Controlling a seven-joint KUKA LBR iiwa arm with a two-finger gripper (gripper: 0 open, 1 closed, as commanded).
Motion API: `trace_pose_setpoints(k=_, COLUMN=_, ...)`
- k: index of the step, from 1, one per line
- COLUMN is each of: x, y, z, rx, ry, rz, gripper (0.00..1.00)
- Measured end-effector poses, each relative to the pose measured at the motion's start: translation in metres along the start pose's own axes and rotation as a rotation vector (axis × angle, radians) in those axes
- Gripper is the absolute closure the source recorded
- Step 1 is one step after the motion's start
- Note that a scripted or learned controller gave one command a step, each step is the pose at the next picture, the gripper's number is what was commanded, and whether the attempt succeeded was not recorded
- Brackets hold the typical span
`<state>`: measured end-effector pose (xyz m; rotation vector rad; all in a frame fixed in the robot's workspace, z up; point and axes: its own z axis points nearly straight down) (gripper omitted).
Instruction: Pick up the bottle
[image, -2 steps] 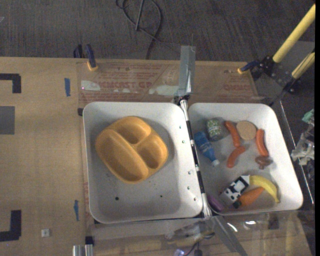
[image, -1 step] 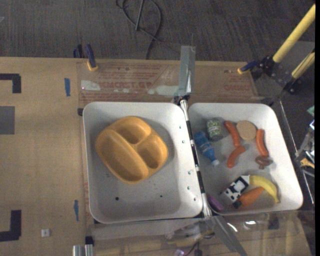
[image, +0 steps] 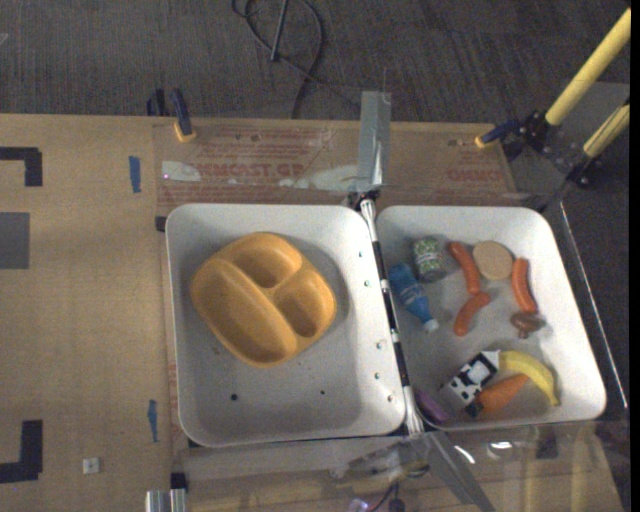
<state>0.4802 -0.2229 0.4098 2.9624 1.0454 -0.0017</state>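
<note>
Against the right bin's (image: 570, 300) left wall lies the blue bottle (image: 411, 295), on its side, cap toward the bin's near edge. Just beside it sits a green can (image: 430, 257); sausages (image: 466, 267) lie beyond.

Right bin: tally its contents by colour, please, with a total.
Right bin, by colour:
Orange: 4, three sausages and a carrot
Blue: 1, the bottle
Green: 1, a small can
Yellow: 1, a banana
Tan: 1, a round disc
Brown: 1, a small piece
Black and white: 1, a block
Purple: 1, a piece at the bin's near corner
Total: 11
</note>
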Motion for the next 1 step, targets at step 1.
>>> trace_pose_setpoints(k=1, x=0.0001, y=-0.0001, z=0.0002, rx=0.001, ry=0.000, rz=0.000, gripper=0.00)
